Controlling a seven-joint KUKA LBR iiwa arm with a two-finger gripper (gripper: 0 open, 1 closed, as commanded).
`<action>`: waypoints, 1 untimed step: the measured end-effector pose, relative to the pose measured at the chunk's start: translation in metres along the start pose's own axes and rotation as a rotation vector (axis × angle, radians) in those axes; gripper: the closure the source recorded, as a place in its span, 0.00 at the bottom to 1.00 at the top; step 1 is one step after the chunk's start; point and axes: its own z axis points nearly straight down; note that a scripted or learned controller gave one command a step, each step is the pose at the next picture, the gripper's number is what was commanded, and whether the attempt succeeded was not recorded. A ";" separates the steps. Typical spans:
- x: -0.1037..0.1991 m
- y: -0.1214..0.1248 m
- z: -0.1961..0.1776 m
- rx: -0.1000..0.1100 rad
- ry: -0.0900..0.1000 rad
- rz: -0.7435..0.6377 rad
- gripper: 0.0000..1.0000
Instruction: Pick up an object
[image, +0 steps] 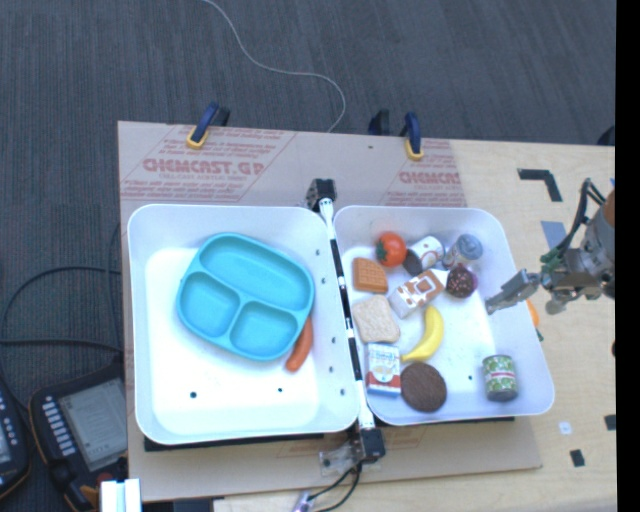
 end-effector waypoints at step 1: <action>0.006 -0.001 0.173 -0.001 0.001 -0.001 0.00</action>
